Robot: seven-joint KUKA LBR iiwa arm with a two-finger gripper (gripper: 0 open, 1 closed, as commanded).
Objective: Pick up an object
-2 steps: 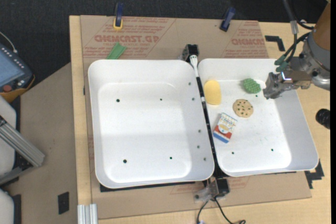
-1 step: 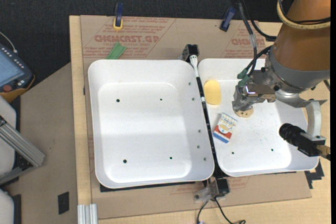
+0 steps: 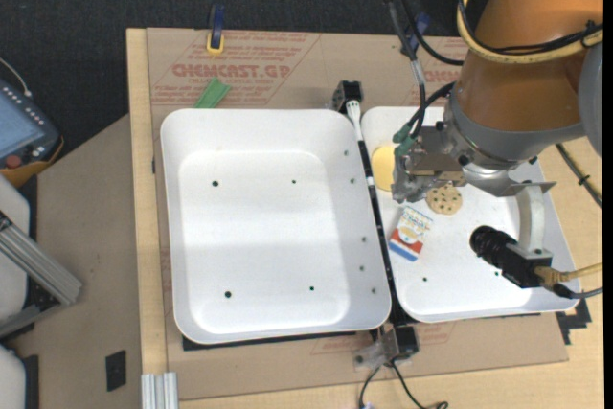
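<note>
My bench (image 3: 91, 235) carries a brown cardboard sheet (image 3: 287, 62) with red print. On it 2 shallow white bins sit side by side, the left bin (image 3: 259, 235) and the right bin (image 3: 460, 287). A green strip (image 3: 212, 93) lies on the cardboard at upper left, just below a clamp (image 3: 216, 34) at its top edge.

We see the pincer (image 3: 414, 192) over the right bin (image 3: 460, 297), between a yellow round object (image 3: 383, 166) and a speckled cookie-like disc (image 3: 443, 199), a small white-blue-red packet (image 3: 410, 233) lying near.
</note>
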